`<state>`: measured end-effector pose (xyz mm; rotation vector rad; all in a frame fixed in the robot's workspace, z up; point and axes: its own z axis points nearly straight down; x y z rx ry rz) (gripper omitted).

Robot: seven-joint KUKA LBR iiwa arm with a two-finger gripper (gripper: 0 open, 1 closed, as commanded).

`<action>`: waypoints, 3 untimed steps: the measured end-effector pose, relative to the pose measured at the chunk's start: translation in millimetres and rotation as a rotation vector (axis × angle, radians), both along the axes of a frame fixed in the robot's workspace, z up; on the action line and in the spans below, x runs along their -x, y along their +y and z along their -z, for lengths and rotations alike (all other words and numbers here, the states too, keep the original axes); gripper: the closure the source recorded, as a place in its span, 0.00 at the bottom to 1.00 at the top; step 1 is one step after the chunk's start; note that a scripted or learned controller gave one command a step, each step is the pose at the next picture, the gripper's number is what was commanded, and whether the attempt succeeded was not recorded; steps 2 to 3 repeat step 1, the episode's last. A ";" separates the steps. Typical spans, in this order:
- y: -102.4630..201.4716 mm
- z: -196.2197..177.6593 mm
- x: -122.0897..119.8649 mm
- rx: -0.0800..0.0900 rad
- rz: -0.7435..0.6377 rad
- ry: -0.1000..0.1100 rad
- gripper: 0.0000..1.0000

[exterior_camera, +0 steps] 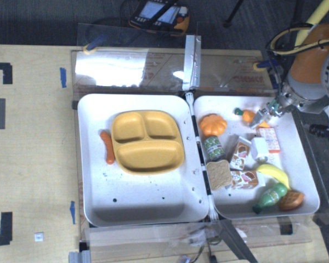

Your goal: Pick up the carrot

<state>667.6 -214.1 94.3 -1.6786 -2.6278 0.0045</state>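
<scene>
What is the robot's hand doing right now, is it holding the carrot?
Gripper: right beside the carrot in the right bin; cannot be told whether it holds it.

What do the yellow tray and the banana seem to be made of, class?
Tray: probably moulded plastic with a matte finish; its colour is even and its three compartments have rounded edges. Banana: likely a plastic toy; the yellow is smooth and uniform, though real fruit can't be ruled out.

floor (55, 10): dark grey carpet | bench (27, 147): pale wood — black squares, blue tape marks (62, 76)
</scene>
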 end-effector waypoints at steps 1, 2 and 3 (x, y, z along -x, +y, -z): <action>69.4 -89.2 -0.7 0.011 0.022 -0.023 1.00; 69.4 -89.2 -0.7 0.011 0.022 -0.023 1.00; 69.4 -89.2 -0.7 0.011 0.022 -0.023 1.00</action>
